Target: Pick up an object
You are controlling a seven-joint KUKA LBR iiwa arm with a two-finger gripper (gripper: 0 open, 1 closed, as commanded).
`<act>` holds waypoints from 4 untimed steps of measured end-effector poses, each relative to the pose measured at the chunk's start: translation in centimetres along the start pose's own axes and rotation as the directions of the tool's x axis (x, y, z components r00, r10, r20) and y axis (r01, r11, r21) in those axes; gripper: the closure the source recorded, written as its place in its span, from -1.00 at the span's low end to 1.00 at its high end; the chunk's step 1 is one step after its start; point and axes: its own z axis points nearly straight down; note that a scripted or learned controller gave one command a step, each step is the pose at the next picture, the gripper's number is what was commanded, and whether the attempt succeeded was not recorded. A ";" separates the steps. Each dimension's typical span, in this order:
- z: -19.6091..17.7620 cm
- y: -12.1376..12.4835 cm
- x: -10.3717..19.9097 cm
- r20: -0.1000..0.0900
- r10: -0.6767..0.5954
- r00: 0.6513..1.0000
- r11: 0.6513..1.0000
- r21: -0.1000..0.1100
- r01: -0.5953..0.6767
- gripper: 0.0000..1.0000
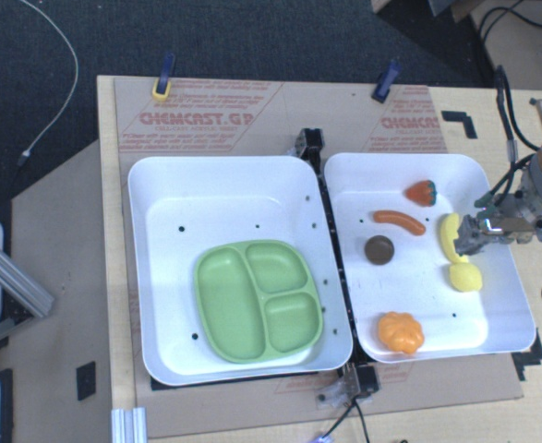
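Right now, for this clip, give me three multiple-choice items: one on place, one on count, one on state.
1. Where is the green tray?
A. left bin
B. right bin
C. on the bench outside the bins

2. How many compartments does the tray have?
A. two
B. three
C. five

3. How does the gripper stand relative to the banana?
A. right beside it at the right bin's far side
B. above the left bin
C. over the brown ball

Answers: 1 A, it lies on the left bin's floor. 2 B, three hollows show. 3 A, it sits against the banana.
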 end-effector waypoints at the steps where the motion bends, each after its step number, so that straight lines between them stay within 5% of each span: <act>1: 1.8 1.2 5.2 -0.005 -0.003 1.000 1.000 0.011 0.003 1.00; 4: 2.8 6.1 21.1 -0.004 -0.003 1.000 1.000 0.005 0.004 1.00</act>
